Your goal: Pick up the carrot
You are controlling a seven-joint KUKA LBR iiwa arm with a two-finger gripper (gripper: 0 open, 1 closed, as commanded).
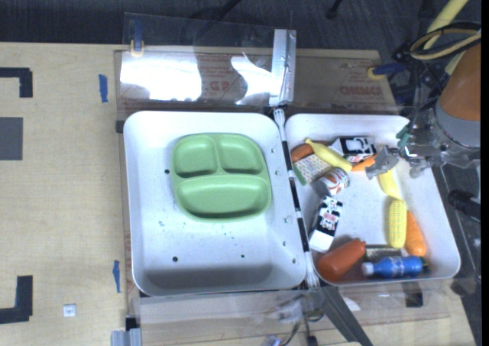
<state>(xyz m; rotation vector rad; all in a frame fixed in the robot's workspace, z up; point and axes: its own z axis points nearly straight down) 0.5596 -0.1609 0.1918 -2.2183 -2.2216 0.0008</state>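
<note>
The carrot (415, 234) is a short orange piece lying along the right wall of the right bin (447, 222), pressed against a yellow corn cob (396, 221). My gripper (382, 163) hangs over the upper middle of that bin, well above and to the left of the carrot in the view. Its tip is beside a small orange piece (366, 160) and over the top end of a yellow banana-like piece (389, 183). I see nothing clearly held.
The right bin also holds a banana (327, 156), a can (333, 180), a cow-patterned carton (328, 219), a red sausage (341, 257) and a blue bottle (394, 266). A green divided plate (221, 175) lies in the left bin (145, 207).
</note>
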